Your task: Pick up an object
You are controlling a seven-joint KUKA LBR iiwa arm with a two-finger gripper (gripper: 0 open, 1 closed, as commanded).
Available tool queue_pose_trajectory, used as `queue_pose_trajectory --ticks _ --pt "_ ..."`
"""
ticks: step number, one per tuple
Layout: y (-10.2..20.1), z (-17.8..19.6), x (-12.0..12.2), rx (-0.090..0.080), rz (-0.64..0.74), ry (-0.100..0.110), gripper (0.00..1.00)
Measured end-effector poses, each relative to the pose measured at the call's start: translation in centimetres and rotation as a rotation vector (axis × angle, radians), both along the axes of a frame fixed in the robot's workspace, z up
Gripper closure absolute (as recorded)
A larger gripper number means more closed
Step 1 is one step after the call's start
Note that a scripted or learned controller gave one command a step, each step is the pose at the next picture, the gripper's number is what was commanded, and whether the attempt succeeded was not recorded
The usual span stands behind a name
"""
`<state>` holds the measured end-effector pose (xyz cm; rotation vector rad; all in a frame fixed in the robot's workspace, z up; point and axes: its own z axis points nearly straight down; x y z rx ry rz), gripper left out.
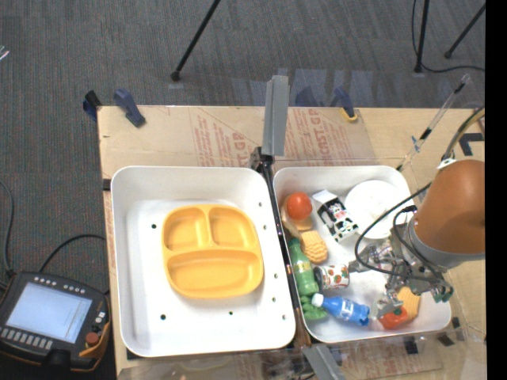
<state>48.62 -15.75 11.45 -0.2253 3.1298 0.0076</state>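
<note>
Far left, off the bench: one handheld control pendant [49,317] with a lit screen, on the carpet. Two blue clamps [129,108] at the bench's top-left corner.

Left bin [135,212] — one yellow divided tray [212,250], three compartments, lying flat near the bin's middle.

A grey upright post [276,121] stands at the seam between the two bins.

Right bin [368,169] — a crowded pile along its left and bottom sides. Counted: one red-orange ball-like fruit [299,205] near the top left; one yellow waffle-textured piece [315,248] just below it; one green bottle [302,279] lying along the left wall; one black-and-white carton [336,214] tilted beside the fruit; one white plate [375,204] in the upper right; one small white can [333,276] with red spots, on its side, mid-bin; one blue bottle [342,309] with a white cap, lying along the bottom; one orange-and-yellow toy [400,310] in the bottom right corner, partly hidden.

Arm [451,212] comes in from the right, orange band on top, cables looped around the wrist. The gripper [396,291] hangs low over the bottom right corner, right above the orange-and-yellow toy — the nearest candidate for picking, small, orange with a yellow block-like part. Whether it touches the toy is unclear. Claw state: cannot tell, cables and wrist block the view.
</note>
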Motion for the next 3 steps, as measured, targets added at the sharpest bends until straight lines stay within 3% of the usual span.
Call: queue_pose_trajectory --ticks 1,2,3 --pt "4.6 -2.7 0.4 -0.006 0.094 0.001 0.00" --pt "-5.9 -2.7 -0.6 -0.006 0.131 0.003 0.00" --pt "-5.5 -1.8 -0.4 -0.001 0.135 0.000 1.00"
